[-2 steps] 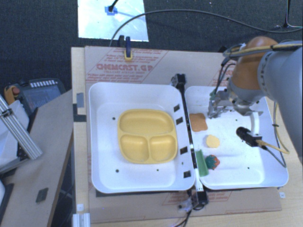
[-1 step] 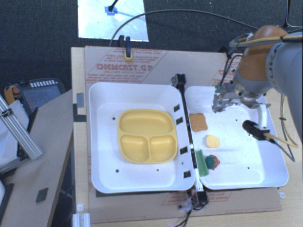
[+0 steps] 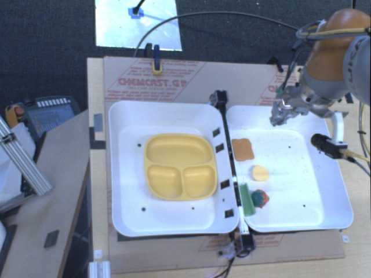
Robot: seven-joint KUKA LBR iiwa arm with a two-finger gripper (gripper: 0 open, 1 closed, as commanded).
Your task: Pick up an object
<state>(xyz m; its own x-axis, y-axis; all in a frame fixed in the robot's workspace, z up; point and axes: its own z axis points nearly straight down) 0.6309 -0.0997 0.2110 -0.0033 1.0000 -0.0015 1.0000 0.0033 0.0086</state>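
Over the far edge of the right bin point(image 3: 324, 213) hangs the gripper point(image 3: 278, 118), small and metallic under the grey arm point(image 3: 339, 51) with its orange band. I cannot tell how it stands, released or clenched, and nothing is seen in it.

The two bins are white, shallow, smooth plastic with rounded corners. In the left bin point(image 3: 124, 155) lies one yellow tray point(image 3: 178, 165), glossy, with three compartments.

The right bin has four small things, all near its left wall and well apart from the gripper: one flat brown square piece point(image 3: 243, 149), one pale yellow round piece point(image 3: 259, 172), one green stick point(image 3: 247, 200) along the wall, and one little object of orange and green colour point(image 3: 260, 198) just beside the stick.
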